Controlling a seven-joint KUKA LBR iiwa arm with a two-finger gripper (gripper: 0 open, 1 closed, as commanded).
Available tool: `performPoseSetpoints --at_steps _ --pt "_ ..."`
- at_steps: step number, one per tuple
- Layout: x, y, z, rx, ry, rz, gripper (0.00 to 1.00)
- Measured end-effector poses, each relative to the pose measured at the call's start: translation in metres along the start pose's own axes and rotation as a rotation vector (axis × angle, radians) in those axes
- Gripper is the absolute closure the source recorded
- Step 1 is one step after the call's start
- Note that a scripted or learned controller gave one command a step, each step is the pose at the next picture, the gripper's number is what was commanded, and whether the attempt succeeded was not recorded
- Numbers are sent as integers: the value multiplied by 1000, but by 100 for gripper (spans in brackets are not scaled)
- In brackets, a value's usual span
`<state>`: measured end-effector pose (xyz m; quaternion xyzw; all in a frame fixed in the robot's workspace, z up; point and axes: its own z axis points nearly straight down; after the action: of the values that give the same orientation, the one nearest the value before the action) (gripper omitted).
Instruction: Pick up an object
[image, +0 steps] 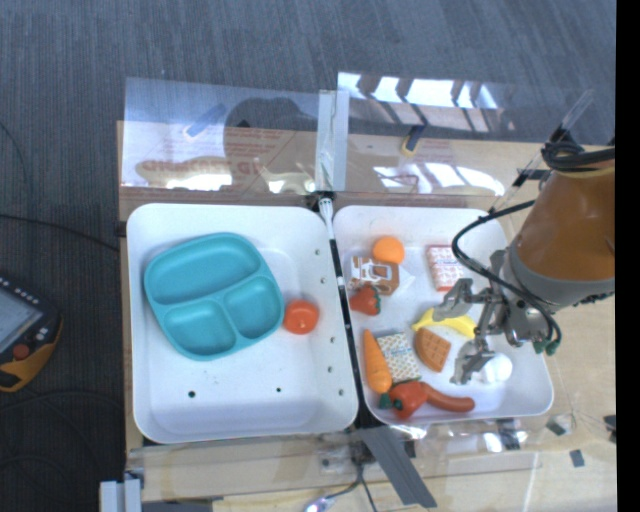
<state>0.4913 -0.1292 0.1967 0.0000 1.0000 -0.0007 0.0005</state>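
The gripper (470, 345) hangs with fingers spread apart, holding nothing, over the right bin's (540, 398) near right corner, beside one banana (447, 324), one waffle (432, 349) and one white egg (494, 370). One teal plate (212, 293) and one tomato (300, 317) occupy the left bin (240, 400), whose near half lies bare.

- Two bins sit side by side on the desk (580, 420): the left bin (240, 400) and the right bin (530, 395).
- In the left bin, a divided plate (212, 293) lies left, a tomato (300, 317) just right of it.
- In the right bin, an orange (388, 250) lies far, a strawberry (365, 299) near it.
- A carrot (376, 363) lies left; a chili pepper (425, 399) lies nearest.
- The gripper (478, 345) hangs over the bin's right part, beside a banana (447, 324).
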Motion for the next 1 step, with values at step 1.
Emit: performPoseSetpoints --at_steps 1 --pt "-10 14 101 2 -4 -62 0"
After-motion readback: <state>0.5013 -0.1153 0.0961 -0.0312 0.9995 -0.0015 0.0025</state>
